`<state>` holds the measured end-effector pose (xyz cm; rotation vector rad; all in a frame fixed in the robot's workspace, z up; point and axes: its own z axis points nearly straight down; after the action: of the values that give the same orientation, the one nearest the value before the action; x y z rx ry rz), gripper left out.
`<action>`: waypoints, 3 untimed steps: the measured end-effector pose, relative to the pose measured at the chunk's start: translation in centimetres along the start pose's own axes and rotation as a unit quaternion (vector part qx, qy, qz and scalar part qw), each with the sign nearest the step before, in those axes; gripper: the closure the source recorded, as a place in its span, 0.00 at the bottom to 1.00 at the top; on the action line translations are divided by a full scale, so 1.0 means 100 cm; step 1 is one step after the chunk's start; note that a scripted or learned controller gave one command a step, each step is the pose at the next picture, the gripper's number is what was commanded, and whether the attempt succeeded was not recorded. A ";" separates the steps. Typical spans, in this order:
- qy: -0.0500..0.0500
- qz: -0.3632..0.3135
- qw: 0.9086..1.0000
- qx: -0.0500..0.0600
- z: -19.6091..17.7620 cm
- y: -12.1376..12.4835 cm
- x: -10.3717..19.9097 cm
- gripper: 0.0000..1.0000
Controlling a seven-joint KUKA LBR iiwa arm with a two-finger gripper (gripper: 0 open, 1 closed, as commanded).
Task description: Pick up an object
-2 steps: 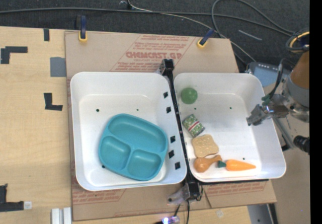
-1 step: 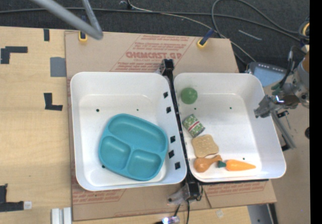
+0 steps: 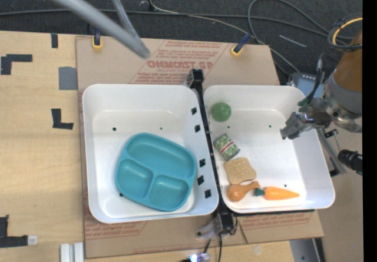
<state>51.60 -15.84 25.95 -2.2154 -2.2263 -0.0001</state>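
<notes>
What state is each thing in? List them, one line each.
Blue divided plate: flat in the left bin, nothing on it.
Green ball: loose in the right bin.
Striped packet: lying tilted.
Toast slice: lying flat.
Carrot: on its side.
Hand: at the right bin's right rim, holding nothing.

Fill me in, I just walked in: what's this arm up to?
It is set to pick something up. The gripper hangs over the right bin's right side, with nothing seen between its fingers. A green ball, a small packet, a cracker and a carrot lie there. The left bin holds a blue tray.
</notes>
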 end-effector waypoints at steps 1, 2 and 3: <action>0.000 -0.001 1.000 0.000 0.008 0.010 0.063 1.00; 0.000 -0.001 1.000 0.001 0.017 0.023 0.123 1.00; 0.000 -0.001 1.000 0.002 0.033 0.028 0.179 1.00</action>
<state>54.36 2.05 22.71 -2.2120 -2.2265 0.0031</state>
